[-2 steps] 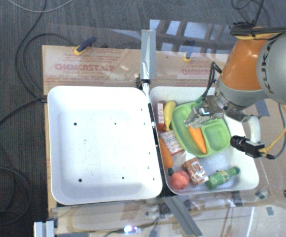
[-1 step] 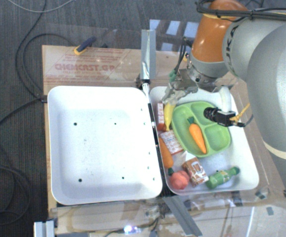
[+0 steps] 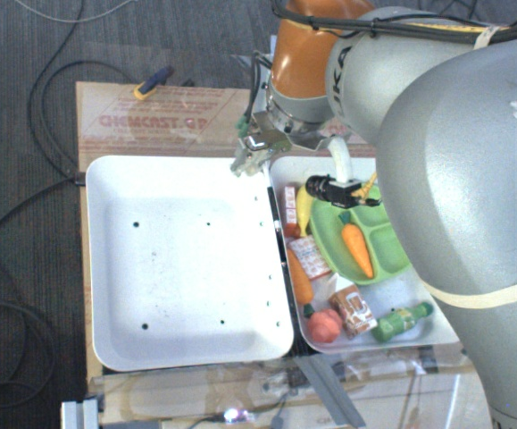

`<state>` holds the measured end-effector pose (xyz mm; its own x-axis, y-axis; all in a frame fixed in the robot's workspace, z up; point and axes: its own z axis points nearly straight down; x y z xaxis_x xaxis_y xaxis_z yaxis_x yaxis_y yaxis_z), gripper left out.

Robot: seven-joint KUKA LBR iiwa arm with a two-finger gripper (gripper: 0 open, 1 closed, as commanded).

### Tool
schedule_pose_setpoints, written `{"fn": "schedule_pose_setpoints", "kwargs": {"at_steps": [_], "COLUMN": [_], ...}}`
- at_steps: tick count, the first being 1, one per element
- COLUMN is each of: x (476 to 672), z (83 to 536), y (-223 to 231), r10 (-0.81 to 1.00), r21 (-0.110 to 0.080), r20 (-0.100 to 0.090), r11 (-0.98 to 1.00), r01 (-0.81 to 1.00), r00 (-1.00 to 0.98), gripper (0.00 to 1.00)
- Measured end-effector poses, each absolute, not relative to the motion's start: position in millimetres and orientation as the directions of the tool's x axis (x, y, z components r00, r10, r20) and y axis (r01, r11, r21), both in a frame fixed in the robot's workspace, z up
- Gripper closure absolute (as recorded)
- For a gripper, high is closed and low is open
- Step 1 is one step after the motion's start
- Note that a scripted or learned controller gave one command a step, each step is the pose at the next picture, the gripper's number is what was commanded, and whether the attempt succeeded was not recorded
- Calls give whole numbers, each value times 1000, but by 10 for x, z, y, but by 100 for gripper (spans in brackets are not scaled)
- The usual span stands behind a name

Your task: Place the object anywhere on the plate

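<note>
The shallow white left bin (image 3: 187, 266) looks like smooth, faintly glossy plastic. Just right of it, the green divided plate (image 3: 379, 239) has a matt plastic look, and the orange carrot (image 3: 357, 248) on it a smooth sheen. Above the bin lies matt brown cardboard (image 3: 151, 119). The floor is rough grey carpet (image 3: 26, 79).

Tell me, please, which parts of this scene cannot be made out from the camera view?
- Right bin: its right side is hidden under the grey arm.
- Green plate: its right part lies behind the arm.
- Gripper: too small and blurred to judge.
- Packets beside the plate: labels too small to read.
- Green bottle: one end is covered by the arm.
</note>
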<state>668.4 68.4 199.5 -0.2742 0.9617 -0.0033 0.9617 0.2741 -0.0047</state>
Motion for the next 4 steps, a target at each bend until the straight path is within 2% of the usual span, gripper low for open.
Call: {"fn": "schedule_pose_setpoints", "kwargs": {"at_steps": [1,2,3,4], "x": [6684,6493,6690,6660], "z": [2027,1604,2022,2483], "y": [1547,1377,1864,2241], "r10": [867,823,742,695], "r21": [-4,-5,-3,-3], "r20": [-2,-1,-3,-3], "r11": [498,567,671,719], "r01": [867,823,742,695], "r00": [-498,-567,-671,-719], "gripper": [100,100,100,100]}}
